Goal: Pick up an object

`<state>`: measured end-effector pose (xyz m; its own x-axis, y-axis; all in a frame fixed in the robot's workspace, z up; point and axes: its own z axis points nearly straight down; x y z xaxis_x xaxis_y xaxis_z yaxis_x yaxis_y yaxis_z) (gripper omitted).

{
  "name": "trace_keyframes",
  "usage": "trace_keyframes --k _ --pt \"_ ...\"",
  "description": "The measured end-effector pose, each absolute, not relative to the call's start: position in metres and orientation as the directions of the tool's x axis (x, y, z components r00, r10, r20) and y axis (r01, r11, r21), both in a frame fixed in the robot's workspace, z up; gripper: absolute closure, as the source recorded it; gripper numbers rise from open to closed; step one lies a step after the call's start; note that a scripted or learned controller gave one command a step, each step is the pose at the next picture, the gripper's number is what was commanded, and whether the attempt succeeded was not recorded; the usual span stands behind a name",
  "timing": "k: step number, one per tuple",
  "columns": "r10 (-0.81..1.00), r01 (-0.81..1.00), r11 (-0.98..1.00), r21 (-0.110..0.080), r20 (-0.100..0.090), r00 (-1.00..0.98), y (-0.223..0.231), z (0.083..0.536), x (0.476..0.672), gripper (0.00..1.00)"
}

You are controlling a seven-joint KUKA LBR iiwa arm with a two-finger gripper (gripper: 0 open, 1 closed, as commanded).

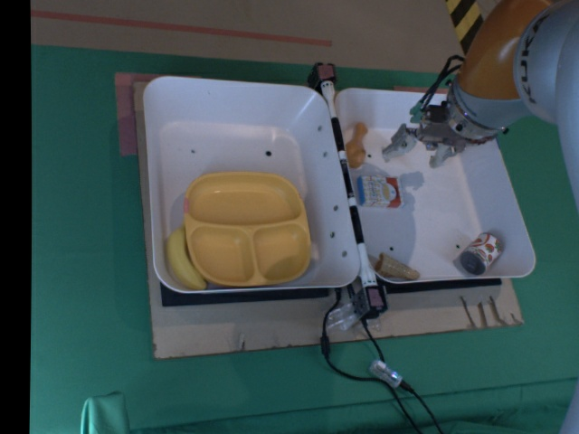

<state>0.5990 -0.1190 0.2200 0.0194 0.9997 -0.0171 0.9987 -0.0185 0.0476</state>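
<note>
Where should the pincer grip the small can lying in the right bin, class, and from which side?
Probably from above, across the small red-and-white can's round body: it lies on its side, tilted, near the right white bin's corner wall.

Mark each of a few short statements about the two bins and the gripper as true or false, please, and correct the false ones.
1. The yellow divided plate lies in the left bin. True.
2. The banana lies in the right bin. False: it lies in the left bin, beside the plate's left edge.
3. The gripper hangs above the right bin with its fingers open. True.
4. The gripper holds the small can. False: the can lies near the right bin's lower right corner, apart from the gripper.
5. The small carton lies in the right bin. True.
</note>
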Motion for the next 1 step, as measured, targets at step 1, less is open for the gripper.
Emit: trace_keyframes --k 1 --pt "1.000 1.000 -0.007 0.017 -0.010 0.007 -0.1069 0.1875 0.6046 0.00"
